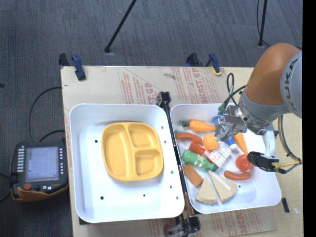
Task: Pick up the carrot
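**Low over the right bin's clutter**

Nearest the camera, the gripper [223,132], hanging low over the right bin [269,194], fingers hidden in the jumble — cannot tell whether apart or together. Just beside it, toward the bin's far-left corner, the carrot [202,126], lying flat, green top pointing left. Elsewhere inside: a green bottle [199,160], sausage [237,175], and bread wedges [216,190] by the near edge. Beside it in the left bin [81,181], centred, a yellow divided plate [132,150]. Underneath, a cardboard-covered bench [128,80], blue clamps [78,66] on its far edge; on the grey carpet left, a teach pendant [39,169].
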